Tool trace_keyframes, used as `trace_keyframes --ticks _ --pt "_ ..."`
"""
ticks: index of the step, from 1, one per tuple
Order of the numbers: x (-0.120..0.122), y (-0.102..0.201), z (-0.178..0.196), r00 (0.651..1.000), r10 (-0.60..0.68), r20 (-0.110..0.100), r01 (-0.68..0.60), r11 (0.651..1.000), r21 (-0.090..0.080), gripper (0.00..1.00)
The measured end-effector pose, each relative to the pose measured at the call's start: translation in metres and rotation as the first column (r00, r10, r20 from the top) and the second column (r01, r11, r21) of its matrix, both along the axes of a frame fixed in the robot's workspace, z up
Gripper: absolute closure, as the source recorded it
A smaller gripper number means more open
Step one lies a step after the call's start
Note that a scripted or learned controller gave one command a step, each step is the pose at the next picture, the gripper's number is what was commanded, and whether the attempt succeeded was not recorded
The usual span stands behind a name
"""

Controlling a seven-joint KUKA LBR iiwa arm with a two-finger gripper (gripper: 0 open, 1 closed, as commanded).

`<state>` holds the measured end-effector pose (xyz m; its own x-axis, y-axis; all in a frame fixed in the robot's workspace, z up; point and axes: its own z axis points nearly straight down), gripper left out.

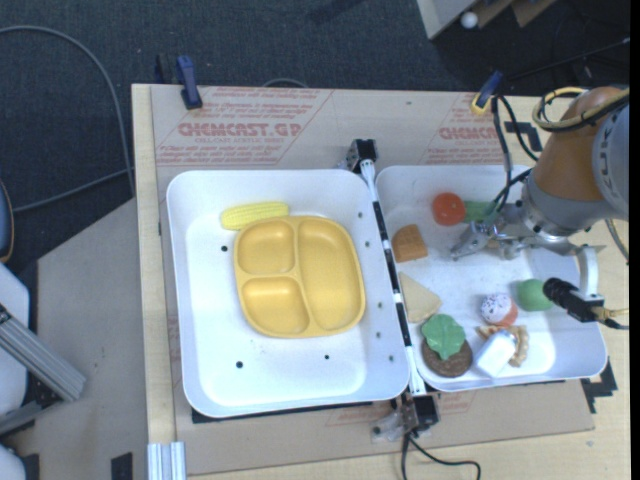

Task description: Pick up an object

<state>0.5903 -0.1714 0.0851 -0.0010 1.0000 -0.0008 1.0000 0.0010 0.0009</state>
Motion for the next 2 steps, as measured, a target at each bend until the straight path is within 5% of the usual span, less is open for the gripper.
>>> trace_keyframes --ticks 1,2 --pt "0.065 0.035 -0.001 1.0 0.0 -0.005 0.0 1.0 0.003 0.0" --pt "0.067 0.035 0.012 1.0 0.001 0.002 -0.001 1.0 -0.001 1.0"
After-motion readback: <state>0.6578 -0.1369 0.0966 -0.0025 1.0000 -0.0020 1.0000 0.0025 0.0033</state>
